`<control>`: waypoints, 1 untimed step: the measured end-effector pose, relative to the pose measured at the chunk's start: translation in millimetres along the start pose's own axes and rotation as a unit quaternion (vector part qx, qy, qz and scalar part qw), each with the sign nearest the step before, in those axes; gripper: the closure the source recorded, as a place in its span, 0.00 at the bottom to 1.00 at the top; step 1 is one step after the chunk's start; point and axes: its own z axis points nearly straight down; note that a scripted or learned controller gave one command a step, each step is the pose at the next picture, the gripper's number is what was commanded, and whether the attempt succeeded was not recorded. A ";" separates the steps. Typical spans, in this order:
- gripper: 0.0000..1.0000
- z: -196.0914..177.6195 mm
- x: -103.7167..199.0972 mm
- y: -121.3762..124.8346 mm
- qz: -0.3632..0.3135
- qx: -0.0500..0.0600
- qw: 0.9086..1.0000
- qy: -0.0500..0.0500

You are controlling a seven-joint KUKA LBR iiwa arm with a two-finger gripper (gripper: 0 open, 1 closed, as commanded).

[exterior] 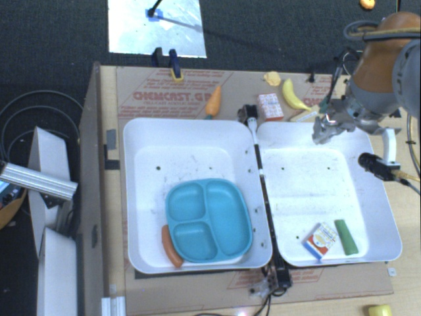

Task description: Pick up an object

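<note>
In the left white bin (141, 143) a light blue, three-compartment plastic plate (208, 219) lies flat toward the near side, smooth, rigid and probably slippery. It is too broad to span, so a pinch on its rim would be the only hold. Just beside its lower left edge rests a small orange sausage-shaped toy (172, 246), slim and rounded and likely light (it may roll), best taken across its narrow width.

In the right white bin (299, 173), near the front, a small flat printed carton in white, blue and orange (320, 240) lies just beside a green stick-shaped block (346, 236). Both look light and stiff. The block's narrow sides offer the firmest purchase, while the carton lies low and its card walls may crush under a hard squeeze.

The gripper (323, 130) hangs over that bin's far right corner, well apart from both things and with nothing held; whether it is parted or closed I cannot tell.
</note>
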 end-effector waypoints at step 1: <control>1.00 8.6 -11.1 38.4 0.002 0.002 1.000 -0.001</control>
